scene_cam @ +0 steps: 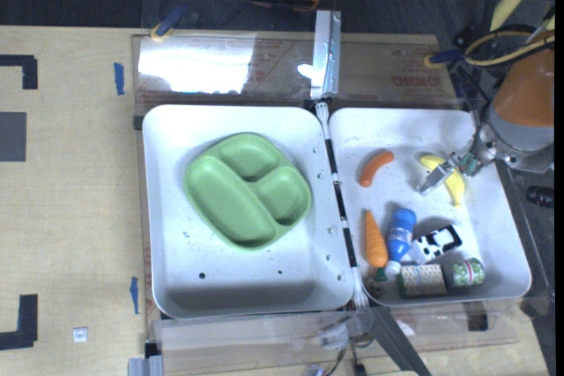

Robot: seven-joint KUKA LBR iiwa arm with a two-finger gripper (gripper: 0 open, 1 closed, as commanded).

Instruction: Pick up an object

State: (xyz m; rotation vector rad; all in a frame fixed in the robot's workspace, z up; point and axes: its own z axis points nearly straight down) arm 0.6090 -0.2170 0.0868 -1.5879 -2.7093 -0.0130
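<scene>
The bench (pixel 70 189) holds two white bins side by side. The left bin (pixel 167 277) has a big green plate (pixel 248 200) with three hollows in it. The right bin (pixel 502 277) holds all the small toys, so I take the right bin as my landmark.

The arm (pixel 526 101) comes in over the far right corner of the right bin. Its jaws (pixel 451 170) point down and to the left, into the far right part of that bin. The jaws sit right on top of a yellow banana (pixel 454 186). The two tips look a little apart, one on each side of the banana's top end, but I cannot tell if they pinch it.

The banana is the nearest toy to the jaws. It lies just under them, with its long side running from the far left to the near right.

An orange sausage (pixel 375 167) lies to the left of the banana, near the middle of the bin's far half. A carrot (pixel 375 242), a blue bottle (pixel 400 233), a black and white toy (pixel 434 244) and a can (pixel 441 276) sit along the near side of the bin, well away from the jaws.

I think the jaws need to close across the banana's short side.
</scene>
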